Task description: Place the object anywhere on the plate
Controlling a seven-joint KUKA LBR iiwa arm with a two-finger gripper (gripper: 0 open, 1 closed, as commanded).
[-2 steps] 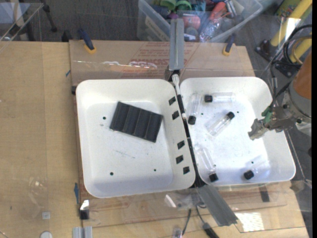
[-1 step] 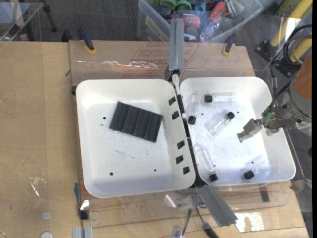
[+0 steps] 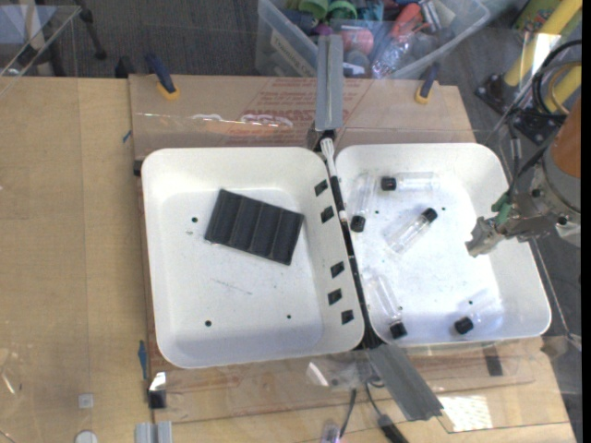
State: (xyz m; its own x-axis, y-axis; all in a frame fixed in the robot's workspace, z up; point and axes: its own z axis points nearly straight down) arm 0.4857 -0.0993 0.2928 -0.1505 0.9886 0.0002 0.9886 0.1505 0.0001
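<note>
The black ribbed plate [image 3: 254,226] lies flat in the left bin [image 3: 175,330], slightly turned. Several clear vials with black caps lie scattered in the right bin [image 3: 526,312]: one near the back [image 3: 409,183], one in the middle [image 3: 412,229], one beside the divider [image 3: 357,203], and two at the front [image 3: 385,301] [image 3: 473,318]. My gripper [image 3: 482,239] hangs over the right side of the right bin, apart from the vials. Nothing is visibly held in it.
A grey divider bar with black clips [image 3: 334,247] separates the bins. A clear tub of coloured items [image 3: 369,12] stands behind the bench. Cables and arm hardware [image 3: 545,109] crowd the right edge.
</note>
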